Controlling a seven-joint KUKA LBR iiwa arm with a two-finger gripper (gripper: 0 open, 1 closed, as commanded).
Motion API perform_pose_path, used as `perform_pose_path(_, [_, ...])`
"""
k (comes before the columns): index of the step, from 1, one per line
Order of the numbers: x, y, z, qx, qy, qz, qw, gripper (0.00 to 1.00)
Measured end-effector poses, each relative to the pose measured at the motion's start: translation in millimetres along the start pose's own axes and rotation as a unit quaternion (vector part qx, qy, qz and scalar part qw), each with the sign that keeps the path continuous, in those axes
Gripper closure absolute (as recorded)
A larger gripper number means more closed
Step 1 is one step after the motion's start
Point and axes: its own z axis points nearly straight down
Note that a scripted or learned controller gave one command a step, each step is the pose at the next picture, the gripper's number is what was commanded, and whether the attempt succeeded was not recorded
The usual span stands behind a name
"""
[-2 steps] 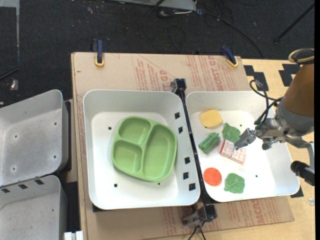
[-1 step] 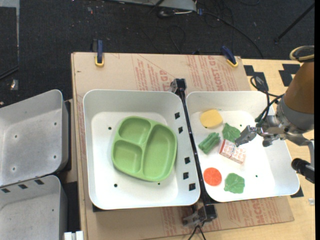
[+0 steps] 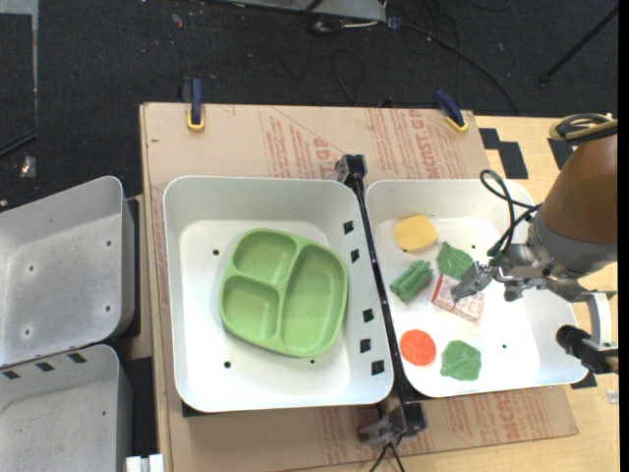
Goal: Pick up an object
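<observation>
The likeliest target is the small red-and-white block (image 3: pixel 460 297), lying near the middle of the right bin (image 3: pixel 550 367); the gripper (image 3: pixel 476 279) hangs just over its 1 o'clock corner, and whether the claw is open or closed cannot be told from this slant, nor is anything visibly held between it. Around the block things crowd close: a green leaf piece (image 3: pixel 453 260) just beside it at 12 o'clock, a ridged green piece (image 3: pixel 412 280) near at 9 o'clock, an orange-red disc (image 3: pixel 419 346) at 7 o'clock, a second green leaf (image 3: pixel 461 360) at 6 o'clock; a yellow piece (image 3: pixel 416 232) sits farther off at 11 o'clock. The left bin (image 3: pixel 192 264) holds a green divided plate (image 3: pixel 284 292). The risk, as I judge it, is an off-centre descent: the claw may clip the block's corner and tip it aside, or catch the upper leaf along with it; either would spoil the lift.
</observation>
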Motion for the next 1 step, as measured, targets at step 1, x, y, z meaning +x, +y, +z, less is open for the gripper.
perform_pose_path(1, [3.4,-1.1,43.6,0.000,0.000,0.000,1.0000,0.00])
